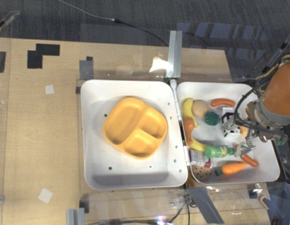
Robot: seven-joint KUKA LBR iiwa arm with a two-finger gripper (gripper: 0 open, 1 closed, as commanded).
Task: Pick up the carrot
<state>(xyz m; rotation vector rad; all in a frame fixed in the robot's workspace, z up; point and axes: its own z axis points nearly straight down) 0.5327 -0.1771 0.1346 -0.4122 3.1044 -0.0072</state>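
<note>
So far nothing is lifted: my gripper (238,136) hangs over the right bin (271,172), finger state impossible to tell, while the carrot (233,168) lies untouched just below me, grasping left to do.

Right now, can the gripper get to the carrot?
Probably yes. The carrot lies uncovered near the bin's front edge, just below the gripper, with a green bottle close beside it.

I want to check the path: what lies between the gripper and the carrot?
In the camera view, the gripper hangs above the right bin. Between it and the carrot lies the tip of a green bottle.
</note>
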